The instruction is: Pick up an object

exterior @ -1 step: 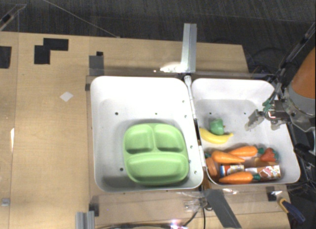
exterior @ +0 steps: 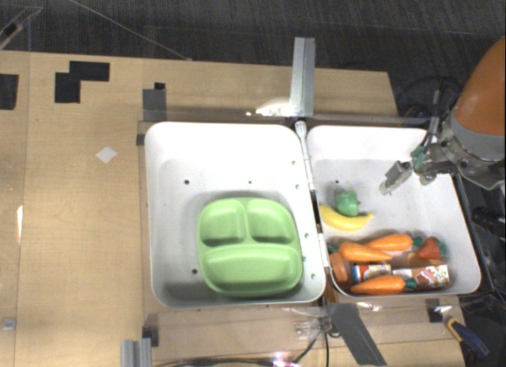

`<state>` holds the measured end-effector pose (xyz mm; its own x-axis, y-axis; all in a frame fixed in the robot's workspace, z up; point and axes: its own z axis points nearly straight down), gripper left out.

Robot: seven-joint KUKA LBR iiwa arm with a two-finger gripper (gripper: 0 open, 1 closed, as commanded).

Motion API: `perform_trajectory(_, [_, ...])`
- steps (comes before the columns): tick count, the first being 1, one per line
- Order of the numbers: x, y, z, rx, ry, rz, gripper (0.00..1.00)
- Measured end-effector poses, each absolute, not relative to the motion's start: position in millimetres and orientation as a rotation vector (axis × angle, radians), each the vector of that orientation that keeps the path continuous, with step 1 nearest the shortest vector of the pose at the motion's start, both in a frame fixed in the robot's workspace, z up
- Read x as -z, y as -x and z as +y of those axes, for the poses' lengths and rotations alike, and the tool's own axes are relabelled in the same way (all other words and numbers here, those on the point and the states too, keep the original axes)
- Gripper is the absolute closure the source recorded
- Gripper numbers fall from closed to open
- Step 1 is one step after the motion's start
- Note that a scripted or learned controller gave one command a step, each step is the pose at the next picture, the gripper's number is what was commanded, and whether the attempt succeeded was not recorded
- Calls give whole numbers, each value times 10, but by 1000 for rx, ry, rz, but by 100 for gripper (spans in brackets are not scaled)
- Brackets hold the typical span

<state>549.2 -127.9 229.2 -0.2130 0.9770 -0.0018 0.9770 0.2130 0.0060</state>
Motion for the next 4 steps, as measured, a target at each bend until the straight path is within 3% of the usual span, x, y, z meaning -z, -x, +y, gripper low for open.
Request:
perform_trajectory(1, [-1236, -6165, -969, -4, -1910, 2491, 0])
perform_trajectory(2, [-921, -5788, -945, -16, -1826, 2537, 0])
perform_trajectory(3, [-927, -5622, -904, -18, -1813, 2542, 0])
perform_trajectory(4, [-930, -5276, -1065, -22, -1933, 2452, 0])
